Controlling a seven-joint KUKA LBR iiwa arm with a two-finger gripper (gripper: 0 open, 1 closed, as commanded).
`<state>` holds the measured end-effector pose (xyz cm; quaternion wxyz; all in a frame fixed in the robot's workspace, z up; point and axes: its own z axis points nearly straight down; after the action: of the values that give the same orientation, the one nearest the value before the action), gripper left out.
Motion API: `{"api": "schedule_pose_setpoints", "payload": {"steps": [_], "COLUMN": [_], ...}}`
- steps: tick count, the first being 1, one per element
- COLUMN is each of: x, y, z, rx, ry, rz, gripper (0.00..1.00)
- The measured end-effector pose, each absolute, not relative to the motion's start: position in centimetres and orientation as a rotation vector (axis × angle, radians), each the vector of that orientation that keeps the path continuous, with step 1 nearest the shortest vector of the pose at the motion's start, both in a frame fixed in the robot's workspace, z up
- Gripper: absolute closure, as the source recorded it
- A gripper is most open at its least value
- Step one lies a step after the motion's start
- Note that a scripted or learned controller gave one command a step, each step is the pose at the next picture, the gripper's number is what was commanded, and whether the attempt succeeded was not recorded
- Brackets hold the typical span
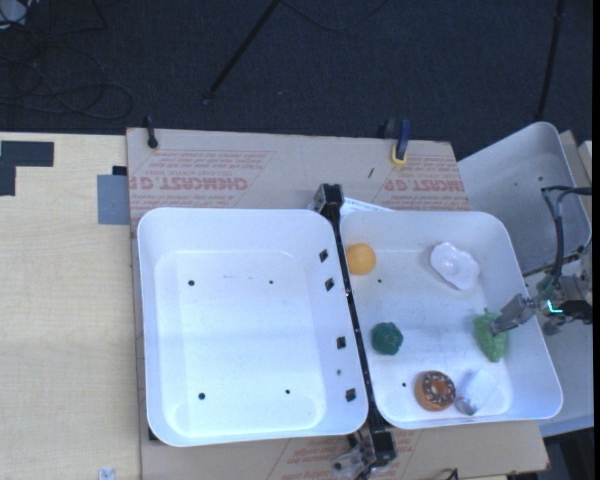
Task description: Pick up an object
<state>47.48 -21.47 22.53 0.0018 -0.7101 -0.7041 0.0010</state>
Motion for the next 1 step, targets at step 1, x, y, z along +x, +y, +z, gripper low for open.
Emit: {"api": "schedule_pose_setpoints", "payload": {"steps": [1], "x": [47.49], "y": [-21.58], "z": [23.52], "rx": [-2.229], "ry": [-2.209], "rz": [0.004], "gripper": [1.00]}}
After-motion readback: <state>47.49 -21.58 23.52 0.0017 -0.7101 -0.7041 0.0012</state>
